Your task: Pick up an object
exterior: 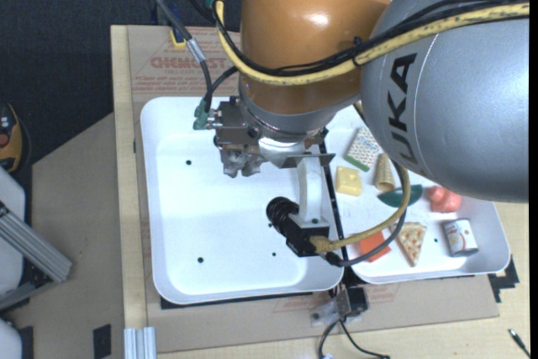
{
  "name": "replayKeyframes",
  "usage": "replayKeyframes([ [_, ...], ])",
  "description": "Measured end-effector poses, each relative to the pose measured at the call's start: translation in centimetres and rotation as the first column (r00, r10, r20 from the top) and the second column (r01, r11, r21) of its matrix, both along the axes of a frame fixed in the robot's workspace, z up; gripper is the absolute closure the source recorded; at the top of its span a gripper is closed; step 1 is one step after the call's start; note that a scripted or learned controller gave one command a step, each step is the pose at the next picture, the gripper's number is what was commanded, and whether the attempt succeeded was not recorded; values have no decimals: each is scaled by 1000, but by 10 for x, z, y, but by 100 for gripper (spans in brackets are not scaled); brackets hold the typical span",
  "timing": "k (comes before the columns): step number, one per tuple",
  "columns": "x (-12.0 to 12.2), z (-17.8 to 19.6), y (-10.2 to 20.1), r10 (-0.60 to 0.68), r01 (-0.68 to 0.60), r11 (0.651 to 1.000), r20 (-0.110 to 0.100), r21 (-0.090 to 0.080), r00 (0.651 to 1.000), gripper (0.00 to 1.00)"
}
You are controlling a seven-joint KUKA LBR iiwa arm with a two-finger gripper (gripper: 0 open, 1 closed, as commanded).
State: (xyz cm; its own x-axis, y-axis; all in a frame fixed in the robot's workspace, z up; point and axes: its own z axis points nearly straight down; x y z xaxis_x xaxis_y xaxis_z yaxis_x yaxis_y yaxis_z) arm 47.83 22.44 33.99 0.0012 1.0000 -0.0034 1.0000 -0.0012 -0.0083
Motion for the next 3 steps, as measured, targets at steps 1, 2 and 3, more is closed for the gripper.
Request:
replayKeyframes([
  [1, 1, 200, 0, 3, -3, 1000, 27, 12, 1000, 100],
  [2, 5, 76, 0, 0, 0, 1000, -2, -2, 1000, 100],
  [3, 1, 203, 0, 3, -3, 1000, 23, 11, 1000, 100],
])
